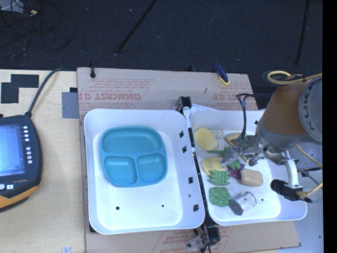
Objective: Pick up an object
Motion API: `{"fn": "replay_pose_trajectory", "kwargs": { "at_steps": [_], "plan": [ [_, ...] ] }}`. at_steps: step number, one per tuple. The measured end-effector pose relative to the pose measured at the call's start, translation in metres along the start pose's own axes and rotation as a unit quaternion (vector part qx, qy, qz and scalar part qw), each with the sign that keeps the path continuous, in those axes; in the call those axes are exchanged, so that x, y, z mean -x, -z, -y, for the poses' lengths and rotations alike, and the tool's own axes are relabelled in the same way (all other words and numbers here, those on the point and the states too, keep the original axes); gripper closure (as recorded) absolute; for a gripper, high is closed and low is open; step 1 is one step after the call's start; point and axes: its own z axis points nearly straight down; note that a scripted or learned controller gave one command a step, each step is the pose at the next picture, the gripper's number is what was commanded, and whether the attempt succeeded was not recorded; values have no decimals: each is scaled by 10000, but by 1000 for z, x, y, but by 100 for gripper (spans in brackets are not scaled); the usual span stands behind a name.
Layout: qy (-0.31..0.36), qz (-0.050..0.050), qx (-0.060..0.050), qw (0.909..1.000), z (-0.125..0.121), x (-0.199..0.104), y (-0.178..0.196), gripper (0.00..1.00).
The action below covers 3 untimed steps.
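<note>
- far left, a teach pendant (13, 159) with a lit screen is lying on the counter (52, 215), well apart from the work.
- the left bin (95, 204) is holding a blue divided plate (134, 155) lying flat; nothing there is bearing on the pick.
- i'm reading the right bin (284, 207) as the working one: yellow pieces (205, 139), a second yellow piece (211, 165), two green leafy items (219, 177) and (219, 196), a purple item (234, 169), a tan block (251, 177) and a small grey-and-white item (242, 201) are crowding together, many touching.
- the hand (243, 153) is sitting low over the middle of that clutter, just above the purple item and beside the tan block; i cannot tell whether it is apart or together, and i'm seeing nothing between its tips.
- the arm (287, 115) is coming in from the right, with a cable looping above it.
- my worry: the pieces are packed so tightly that a closing grip may be catching two at once, or nudging the target aside and coming up bare.
- the soft leafy items may be slipping out on the lift.
- the hand is also working near the divider between the bins, so a sideways shift may be scraping that wall.
</note>
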Motion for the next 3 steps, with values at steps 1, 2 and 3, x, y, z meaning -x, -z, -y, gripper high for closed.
{"fn": "replay_pose_trajectory", "kwargs": {
  "at_steps": [1, 2, 3],
  "plan": [
    [19, 5, 48, 10000, -76, -20, -41, 0],
    [-11, -26, -62, 10000, -70, -19, -32, 100],
    [-14, -15, -27, 10000, -71, -19, -31, 0]
  ]
}}
